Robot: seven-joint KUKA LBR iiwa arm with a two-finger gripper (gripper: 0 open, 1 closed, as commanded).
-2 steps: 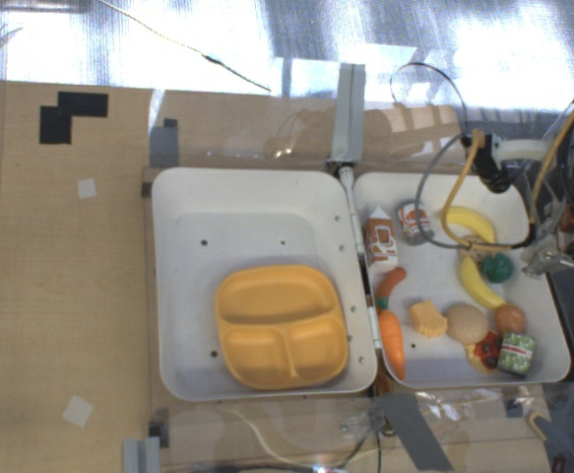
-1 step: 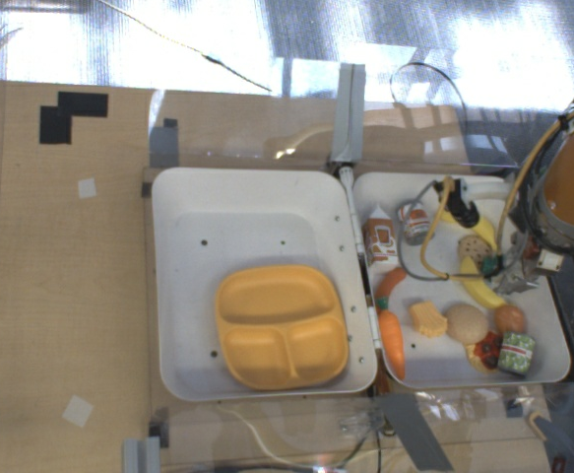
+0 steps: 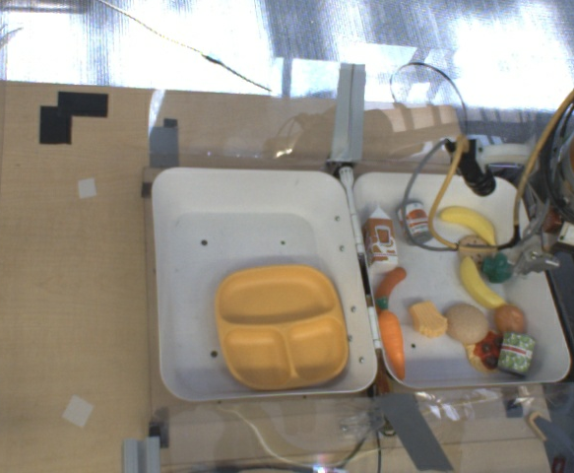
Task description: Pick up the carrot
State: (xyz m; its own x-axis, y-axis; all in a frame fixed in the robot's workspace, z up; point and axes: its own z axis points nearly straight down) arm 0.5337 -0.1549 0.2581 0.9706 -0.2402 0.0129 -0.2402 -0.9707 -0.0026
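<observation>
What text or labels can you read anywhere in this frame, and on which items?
None legible.
Small carton: printed front, too blurred to read.
Can: label too small to read.
Green box: pattern, no readable text.
Carrot, yellow tray: no markings.
</observation>
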